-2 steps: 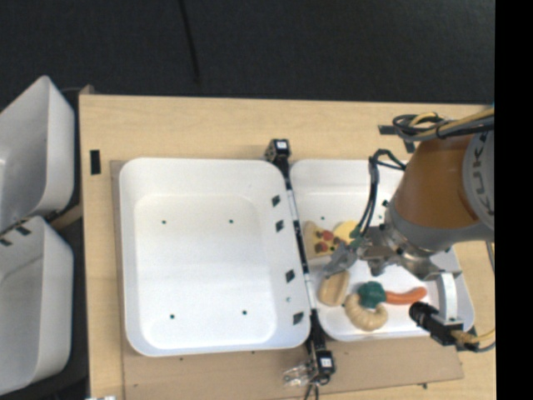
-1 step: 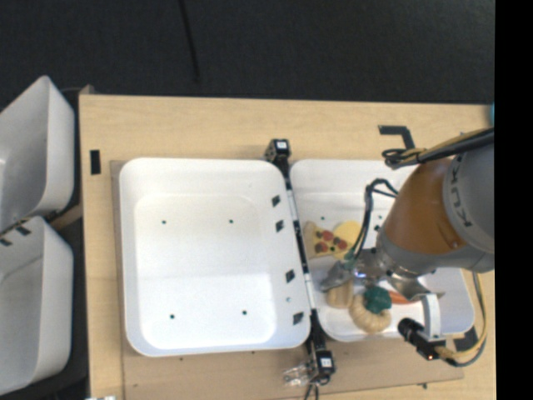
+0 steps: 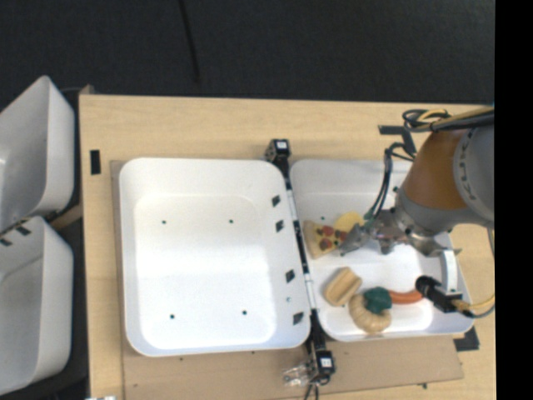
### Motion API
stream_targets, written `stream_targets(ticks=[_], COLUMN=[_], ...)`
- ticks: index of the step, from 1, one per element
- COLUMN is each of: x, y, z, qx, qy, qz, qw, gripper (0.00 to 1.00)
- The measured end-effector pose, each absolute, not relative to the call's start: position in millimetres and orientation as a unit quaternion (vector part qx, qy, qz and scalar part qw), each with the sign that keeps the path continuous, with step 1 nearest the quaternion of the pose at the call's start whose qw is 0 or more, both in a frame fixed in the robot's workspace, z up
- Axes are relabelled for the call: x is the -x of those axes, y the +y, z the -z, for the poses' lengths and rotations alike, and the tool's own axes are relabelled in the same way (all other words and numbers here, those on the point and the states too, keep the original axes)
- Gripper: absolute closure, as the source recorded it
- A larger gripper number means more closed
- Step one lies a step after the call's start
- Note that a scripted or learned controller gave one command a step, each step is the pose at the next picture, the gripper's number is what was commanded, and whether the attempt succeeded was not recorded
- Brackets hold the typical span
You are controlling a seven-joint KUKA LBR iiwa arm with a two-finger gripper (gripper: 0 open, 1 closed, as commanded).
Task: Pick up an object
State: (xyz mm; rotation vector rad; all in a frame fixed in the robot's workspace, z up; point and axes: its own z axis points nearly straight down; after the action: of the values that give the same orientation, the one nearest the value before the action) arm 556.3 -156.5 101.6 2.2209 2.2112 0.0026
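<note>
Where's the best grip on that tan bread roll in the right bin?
Grip the tan bread roll across its narrow middle, coming straight down. It lies flat and tilted, with open floor on its left; the green piece and beige lump sit lower right.

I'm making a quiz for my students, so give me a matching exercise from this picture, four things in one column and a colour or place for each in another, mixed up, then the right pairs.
Things:
1. bread roll
2. left bin
3. carrot-like piece
4. green piece

Descriptions:
A. orange, near the right bin's front right corner
B. tan, close to the divider between the bins
C. resting on a beige lump
D. white, on the side away from the arm

Pairs: 1-B, 2-D, 3-A, 4-C
</note>
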Motion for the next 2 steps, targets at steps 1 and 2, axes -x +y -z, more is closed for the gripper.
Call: stream_targets(ticks=[1,2], x=[-625.5,-594.7], y=[-122,-196], z=[-102,-101], qx=[-0.705,-0.709], qy=[0.709,0.705], qz=[-0.0017,0.0014], qw=[0.003,0.002], gripper=[0.00,0.00])
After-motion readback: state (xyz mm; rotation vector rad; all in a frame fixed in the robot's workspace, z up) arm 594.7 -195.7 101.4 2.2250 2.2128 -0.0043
